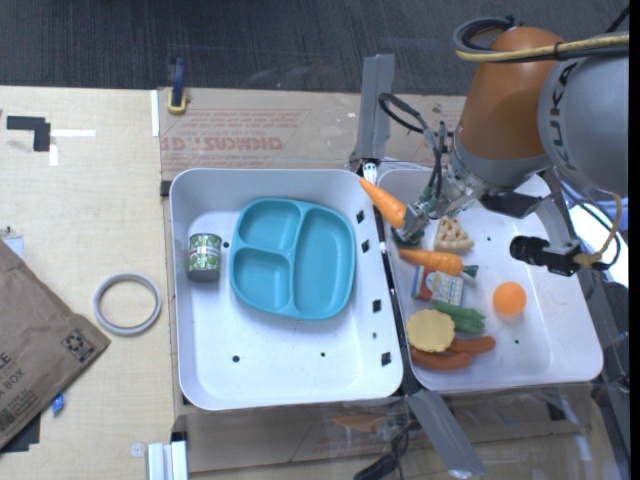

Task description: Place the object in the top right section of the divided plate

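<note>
A teal divided plate [295,258] lies in the left bin [200,368], with two small sections on its left and one long section on its right. My gripper [410,223] hangs over the wall between the two bins. It is shut on the thin end of an orange toy carrot [383,201]. The carrot slants up and to the left, over the left bin's right edge, just right of the plate. The grey arm with its orange band [510,88] covers the far part of the right bin.
A small green-labelled can [204,255] stands left of the plate. The right bin [560,358] holds a second carrot [437,260], a waffle piece [452,234], a small carton [440,288], an orange ball [509,298], green, yellow and sausage toys. A tape ring [127,302] lies on the bench.
</note>
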